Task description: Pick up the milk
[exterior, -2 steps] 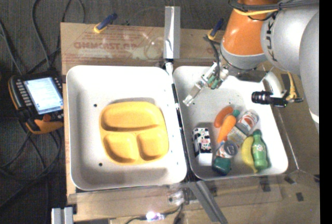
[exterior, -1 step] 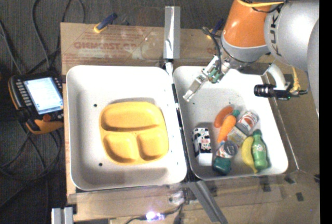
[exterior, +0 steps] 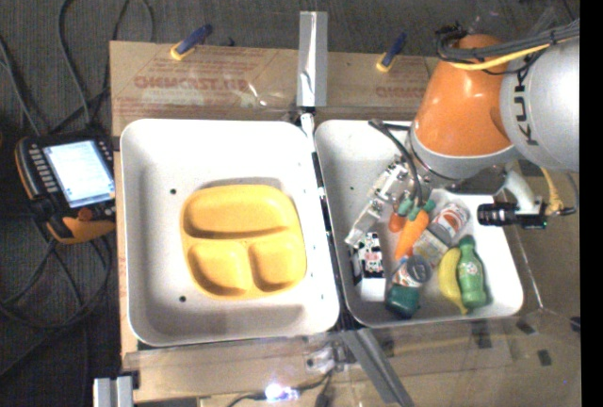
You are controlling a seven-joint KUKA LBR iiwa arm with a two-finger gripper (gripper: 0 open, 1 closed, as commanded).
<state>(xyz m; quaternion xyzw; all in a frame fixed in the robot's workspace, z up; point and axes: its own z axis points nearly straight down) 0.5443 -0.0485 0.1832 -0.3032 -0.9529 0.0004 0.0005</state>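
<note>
Reaching in over the right bin (exterior: 513,297), we see the arm (exterior: 490,104) angled down, its gripper (exterior: 388,193) near the bin's middle; its state we cannot tell. Below it, the milk (exterior: 369,256) lies by the left wall.

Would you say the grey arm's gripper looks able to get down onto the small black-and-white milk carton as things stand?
Probably yes. The black-and-white milk carton lies by the right bin's left wall, its top uncovered, and the gripper hangs just above-right. The orange carrot beside it may crowd one finger.
</note>
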